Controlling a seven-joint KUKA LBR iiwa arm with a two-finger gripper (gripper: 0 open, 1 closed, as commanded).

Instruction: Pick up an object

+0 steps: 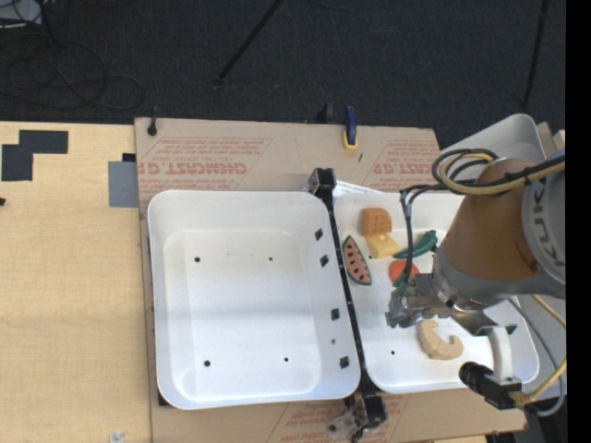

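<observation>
Bench [65,284]: light wood top, with dark rectangular patches near its far left edge. Cardboard sheet [240,155] with red print lies under both bins. Blue-and-yellow clamp [350,127] on the cardboard's far edge. Black clips [343,303] run along the seam between the bins. Dark floor [277,44] behind, with cables [55,53] trailing across it.

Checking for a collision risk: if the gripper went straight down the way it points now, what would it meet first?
Probably bare floor of the right bin. The gripper hangs beside the tan curved piece, left of it, though depth is hard to judge.
</observation>
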